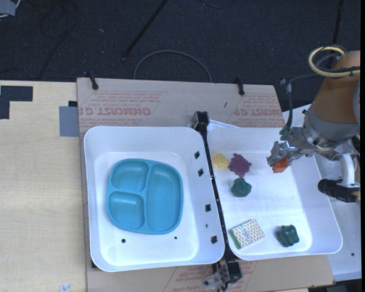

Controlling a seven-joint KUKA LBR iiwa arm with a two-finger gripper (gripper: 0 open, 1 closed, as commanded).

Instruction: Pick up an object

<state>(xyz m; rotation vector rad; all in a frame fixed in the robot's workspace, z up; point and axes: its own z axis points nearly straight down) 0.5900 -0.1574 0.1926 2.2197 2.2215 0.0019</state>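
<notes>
Your gripper [281,161] sits at three o'clock over the right bin [319,233], clamped on an orange block [280,166]. A purple toy [239,164] lies toward nine o'clock from it.

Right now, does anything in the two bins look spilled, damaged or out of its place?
Nothing stands out. The blue divided plate lies flat in the left bin. In the right bin, the yellow piece, purple piece, two green pieces and patterned card lie loosely, none spilled. The gripper hangs by an orange-red object.
</notes>
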